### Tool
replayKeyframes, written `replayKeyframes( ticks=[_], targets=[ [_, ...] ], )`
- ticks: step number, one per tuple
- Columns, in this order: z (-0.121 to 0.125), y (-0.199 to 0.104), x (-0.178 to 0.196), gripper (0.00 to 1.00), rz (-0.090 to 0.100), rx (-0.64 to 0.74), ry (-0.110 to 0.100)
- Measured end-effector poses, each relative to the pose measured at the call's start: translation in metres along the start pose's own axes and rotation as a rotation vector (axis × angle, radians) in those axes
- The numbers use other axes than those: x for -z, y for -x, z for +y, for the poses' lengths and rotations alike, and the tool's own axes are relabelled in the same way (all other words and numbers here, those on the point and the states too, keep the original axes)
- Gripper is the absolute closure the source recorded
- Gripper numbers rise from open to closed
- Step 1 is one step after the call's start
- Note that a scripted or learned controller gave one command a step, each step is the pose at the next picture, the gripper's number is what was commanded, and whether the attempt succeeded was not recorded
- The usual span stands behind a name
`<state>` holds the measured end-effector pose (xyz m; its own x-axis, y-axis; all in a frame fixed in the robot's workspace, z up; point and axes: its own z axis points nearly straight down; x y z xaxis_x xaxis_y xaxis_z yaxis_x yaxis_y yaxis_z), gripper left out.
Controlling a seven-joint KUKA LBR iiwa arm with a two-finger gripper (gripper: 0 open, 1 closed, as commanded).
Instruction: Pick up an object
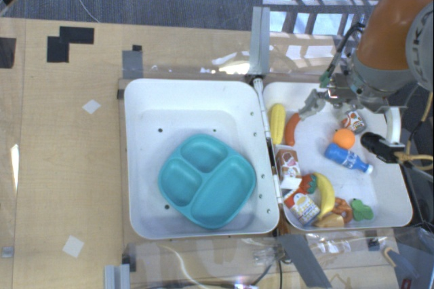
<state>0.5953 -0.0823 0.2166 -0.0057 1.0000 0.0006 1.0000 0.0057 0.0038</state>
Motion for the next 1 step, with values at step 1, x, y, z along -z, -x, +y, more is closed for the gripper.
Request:
replayKeyframes(
  ticks=[1],
  targets=[
    [-0.0097, 0.0063, 0.0354, 0.00, 0.000, 0.046, 0.002]
  ],
)
